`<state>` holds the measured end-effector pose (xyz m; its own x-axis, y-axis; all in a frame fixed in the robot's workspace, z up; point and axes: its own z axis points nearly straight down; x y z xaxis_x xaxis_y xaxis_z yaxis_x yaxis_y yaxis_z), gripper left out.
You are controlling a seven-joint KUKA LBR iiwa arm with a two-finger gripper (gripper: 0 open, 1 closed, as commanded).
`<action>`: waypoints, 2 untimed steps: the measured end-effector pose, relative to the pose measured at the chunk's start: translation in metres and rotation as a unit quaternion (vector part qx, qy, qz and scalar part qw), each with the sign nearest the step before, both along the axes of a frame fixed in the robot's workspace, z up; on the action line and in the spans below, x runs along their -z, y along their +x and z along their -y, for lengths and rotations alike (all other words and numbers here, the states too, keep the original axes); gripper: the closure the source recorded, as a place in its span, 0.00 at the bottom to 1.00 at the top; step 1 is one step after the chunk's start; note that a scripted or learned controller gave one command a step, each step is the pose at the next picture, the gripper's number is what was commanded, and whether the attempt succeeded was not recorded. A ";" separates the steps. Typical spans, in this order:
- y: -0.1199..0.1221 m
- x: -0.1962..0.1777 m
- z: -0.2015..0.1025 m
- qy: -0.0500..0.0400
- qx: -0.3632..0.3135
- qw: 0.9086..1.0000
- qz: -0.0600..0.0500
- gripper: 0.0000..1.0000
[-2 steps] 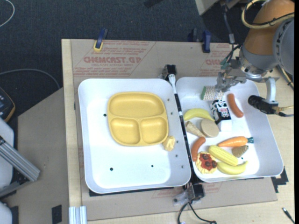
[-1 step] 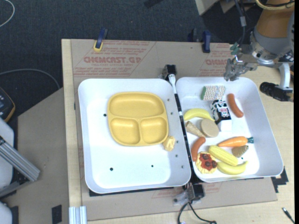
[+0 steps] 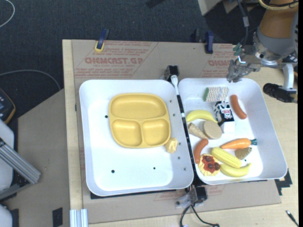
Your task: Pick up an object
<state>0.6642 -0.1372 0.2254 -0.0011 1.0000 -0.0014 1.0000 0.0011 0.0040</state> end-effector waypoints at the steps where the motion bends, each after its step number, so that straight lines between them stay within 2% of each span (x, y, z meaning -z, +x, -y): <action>1: 0.010 -0.001 -0.048 0.001 -0.002 1.000 0.000 1.00; 2: 0.002 0.009 -0.097 0.002 -0.002 1.000 -0.003 1.00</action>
